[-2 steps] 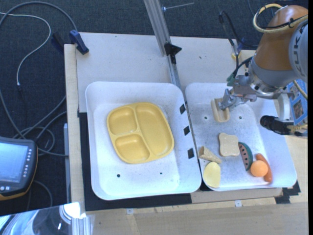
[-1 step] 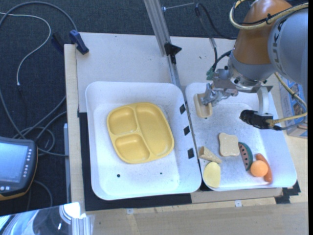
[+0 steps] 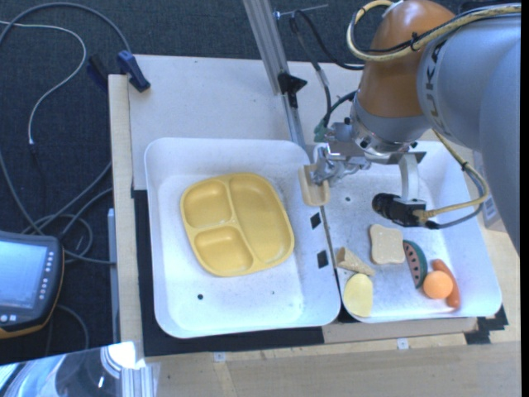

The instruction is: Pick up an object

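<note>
On the pale worktop (image 3: 207,89), the left bin (image 3: 248,313) carries a yellow divided tray (image 3: 237,223). The tool (image 3: 318,176) grips a tan, flat block (image 3: 313,190) over the bins' shared rim; toast (image 3: 386,244), watermelon slice (image 3: 415,263) and orange (image 3: 438,284) lie near.

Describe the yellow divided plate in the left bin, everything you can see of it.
The yellow divided plate is a rounded-rectangle tray of what looks like matte plastic, pale mustard in colour. Raised ridges split it into three compartments: two toward the far side and one near the front left. It lies flat and face up, turned slightly askew, on the floor of the left white bin, roughly central. All three compartments hold nothing. Only the bin floor touches it; the hand is off to its right.
</note>
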Tool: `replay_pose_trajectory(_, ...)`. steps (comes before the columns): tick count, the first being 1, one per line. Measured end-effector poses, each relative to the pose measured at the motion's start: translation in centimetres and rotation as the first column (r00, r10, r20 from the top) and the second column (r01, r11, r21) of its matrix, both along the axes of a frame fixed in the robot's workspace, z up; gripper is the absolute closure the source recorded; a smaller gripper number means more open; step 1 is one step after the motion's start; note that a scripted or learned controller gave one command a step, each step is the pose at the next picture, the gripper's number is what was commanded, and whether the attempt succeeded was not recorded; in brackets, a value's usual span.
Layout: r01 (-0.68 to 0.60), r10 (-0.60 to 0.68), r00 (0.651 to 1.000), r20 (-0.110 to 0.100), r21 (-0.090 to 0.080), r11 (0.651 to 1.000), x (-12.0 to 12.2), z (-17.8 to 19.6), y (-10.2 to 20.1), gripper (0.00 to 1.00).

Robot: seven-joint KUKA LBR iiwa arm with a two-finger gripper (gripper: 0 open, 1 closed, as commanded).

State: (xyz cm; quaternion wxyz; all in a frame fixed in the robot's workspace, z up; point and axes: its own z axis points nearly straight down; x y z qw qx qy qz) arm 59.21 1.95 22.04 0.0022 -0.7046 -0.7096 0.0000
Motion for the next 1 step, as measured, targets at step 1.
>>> replay_pose_trajectory(1, 0.0, 0.0, 1.0, 0.004, 0.0, 1.0, 0.89, -0.21, 5.32, 1.0)
